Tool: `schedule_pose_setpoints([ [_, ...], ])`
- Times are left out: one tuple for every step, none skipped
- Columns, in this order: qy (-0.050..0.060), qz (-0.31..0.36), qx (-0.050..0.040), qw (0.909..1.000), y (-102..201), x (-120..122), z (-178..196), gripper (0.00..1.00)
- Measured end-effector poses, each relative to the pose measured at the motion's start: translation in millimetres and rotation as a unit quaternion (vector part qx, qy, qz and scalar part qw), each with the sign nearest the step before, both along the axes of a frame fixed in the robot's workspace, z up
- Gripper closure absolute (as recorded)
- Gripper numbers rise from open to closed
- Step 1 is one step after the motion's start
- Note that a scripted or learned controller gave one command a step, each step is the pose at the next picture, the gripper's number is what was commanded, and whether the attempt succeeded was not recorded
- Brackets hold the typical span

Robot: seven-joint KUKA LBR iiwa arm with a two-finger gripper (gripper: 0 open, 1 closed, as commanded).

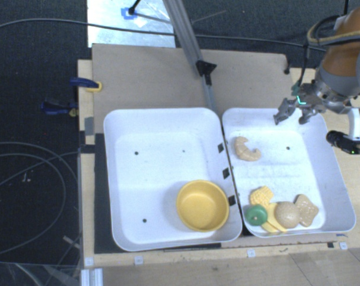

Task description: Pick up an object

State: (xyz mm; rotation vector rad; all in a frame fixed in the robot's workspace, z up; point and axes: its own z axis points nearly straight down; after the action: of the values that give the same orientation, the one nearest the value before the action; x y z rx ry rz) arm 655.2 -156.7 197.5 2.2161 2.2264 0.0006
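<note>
My gripper (295, 115) hangs over the far edge of the right bin (323, 159), fingers spread apart with nothing between them. A tan croissant-shaped toy (247, 149) lies in the right bin, down and to the left of the gripper. At the bin's near end sits a cluster: a yellow waffle piece (262, 195), a green round piece (256, 215), a beige bun (286, 214) and a tan cookie shape (307, 209). A yellow bowl (202, 205) rests in the left bin (144, 159) near its front right corner.
A slanted metal pole (186, 31) crosses above the bench and ends at a black clamp (205, 69) behind the bins. A blue and yellow clamp (84, 84) grips the bench's left edge. Black clips (225, 173) join the two bins.
</note>
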Motion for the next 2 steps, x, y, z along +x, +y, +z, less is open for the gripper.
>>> schedule_pose_setpoints([
  [-0.001,0.0,-0.0002,1.0,0,0,1,0.0],
  [0.001,0.001,-0.0004,1.0,3,2,-61,0.0],
])
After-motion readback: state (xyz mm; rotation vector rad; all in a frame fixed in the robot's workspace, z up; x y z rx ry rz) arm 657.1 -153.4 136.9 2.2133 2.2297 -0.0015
